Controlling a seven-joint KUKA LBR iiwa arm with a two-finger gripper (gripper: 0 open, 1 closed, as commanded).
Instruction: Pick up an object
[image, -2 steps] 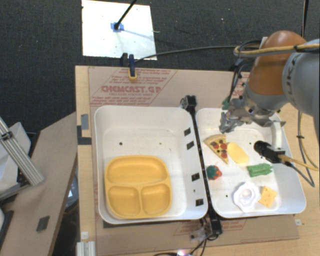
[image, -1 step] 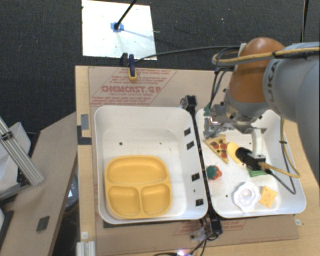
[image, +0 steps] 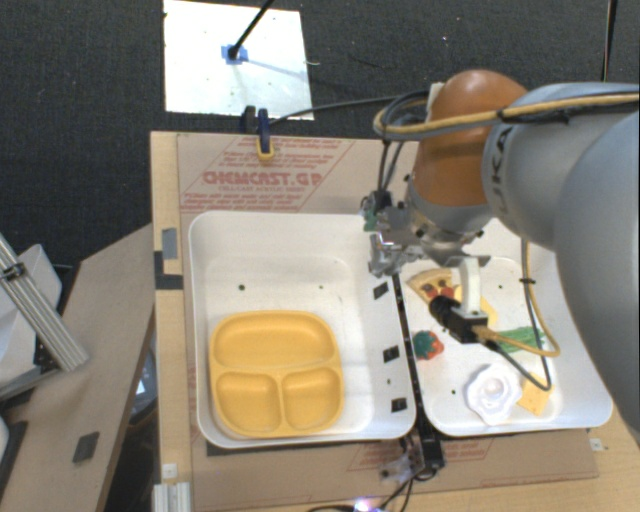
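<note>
Jaws, grip state not discernible, hang at the inner rim of the shallow white plastic bin (image: 575, 400); tan wedge-shaped toy pizza slice (image: 428, 285) lies just beside them, arm-side, nothing seen gripped.

From my seat, the arm (image: 575, 170) reads as a fat, smooth grey casing with a soft sheen, rounded like a pipe bend. Where the grey ends it meets the orange band (image: 462, 140), a glossy dome-like section in burnt orange. At the seam I can make out dark lettering (image: 494, 172) on the grey shell, too clipped by the curve for me to read. A yellow cable (image: 470, 118) runs across the top of the orange part with a thinner black lead beside it. Below the orange sits a pale metal wrist flange, and under that the gripper (image: 384, 262), a cluttered bare-metal block with small greenish fittings on its upper side.
</note>
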